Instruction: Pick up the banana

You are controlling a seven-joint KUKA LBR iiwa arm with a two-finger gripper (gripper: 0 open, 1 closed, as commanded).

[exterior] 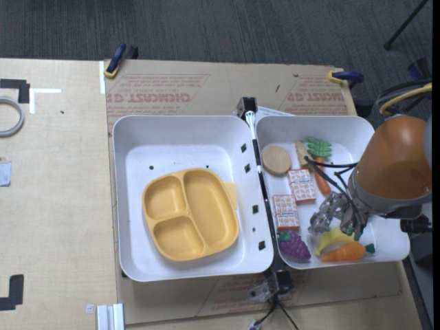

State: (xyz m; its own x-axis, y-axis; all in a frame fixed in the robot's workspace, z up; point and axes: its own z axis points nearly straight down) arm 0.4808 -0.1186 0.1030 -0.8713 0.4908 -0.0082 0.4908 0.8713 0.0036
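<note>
dark grey carpet floor (206, 12) lies beyond a light wooden bench (48, 218) topped with brown cardboard (227, 88).

Upside-down "CHEMAST GR" on cardboard (165, 91)

Fixed overhead camera, slanted down, both white bins (124, 205) in frame

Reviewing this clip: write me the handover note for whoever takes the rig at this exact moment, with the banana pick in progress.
Gripper: low in the right bin, directly over the banana; finger state unclear from this angle.
Banana: lying in the right bin's near part, beside the orange carrot and close to the purple grapes.
Left bin: holds the yellow divided plate.
Done: the arm is positioned at the banana.
Left: confirm a grasp, then lift the banana out.
</note>
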